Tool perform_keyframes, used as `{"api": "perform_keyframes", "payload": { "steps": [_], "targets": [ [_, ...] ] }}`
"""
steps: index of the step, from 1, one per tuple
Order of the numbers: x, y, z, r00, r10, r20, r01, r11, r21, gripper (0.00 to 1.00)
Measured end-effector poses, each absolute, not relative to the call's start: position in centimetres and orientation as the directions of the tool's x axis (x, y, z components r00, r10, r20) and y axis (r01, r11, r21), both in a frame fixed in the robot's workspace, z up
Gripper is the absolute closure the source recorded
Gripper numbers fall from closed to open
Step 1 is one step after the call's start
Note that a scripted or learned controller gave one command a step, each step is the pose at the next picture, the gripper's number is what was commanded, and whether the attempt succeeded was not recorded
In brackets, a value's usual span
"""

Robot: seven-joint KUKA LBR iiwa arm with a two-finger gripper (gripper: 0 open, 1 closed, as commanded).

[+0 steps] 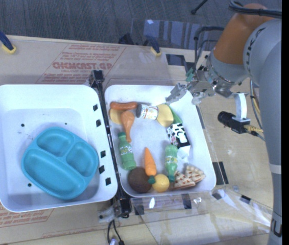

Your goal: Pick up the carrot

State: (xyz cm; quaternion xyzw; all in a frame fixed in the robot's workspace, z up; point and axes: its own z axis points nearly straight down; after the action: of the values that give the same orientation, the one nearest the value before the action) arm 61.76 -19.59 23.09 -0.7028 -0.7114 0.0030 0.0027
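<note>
Small orange tapered plastic carrot lies lower centre of the right shallow white plastic bin, wedged between a green plastic bottle to its left and a second green bottle to its right, with a brown round ball and a yellow lemon-like toy touching near its tip. Crowding risks grabbing a neighbour or knocking the carrot aside. Grey two-finger gripper hovers at upper right over the bin rim, fingers apparently spread, holding nothing, well apart from the carrot
</note>
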Motion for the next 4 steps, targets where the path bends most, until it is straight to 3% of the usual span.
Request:
{"api": "perform_keyframes", "payload": {
  "steps": [1,2,3,4],
  "targets": [
    [56.1,-13.8,9.1,-0.374,0.927,0.003,0.927,0.374,-0.007,0.00],
    [56.1,-13.9,10.2,-0.382,0.924,0.002,0.924,0.382,-0.010,1.00],
    [47.7,-10.9,9.1,-0.301,0.954,0.005,0.954,0.301,-0.008,1.00],
    [47.8,-10.9,10.1,-0.317,0.949,0.005,0.948,0.317,-0.013,1.00]
  ]
}}
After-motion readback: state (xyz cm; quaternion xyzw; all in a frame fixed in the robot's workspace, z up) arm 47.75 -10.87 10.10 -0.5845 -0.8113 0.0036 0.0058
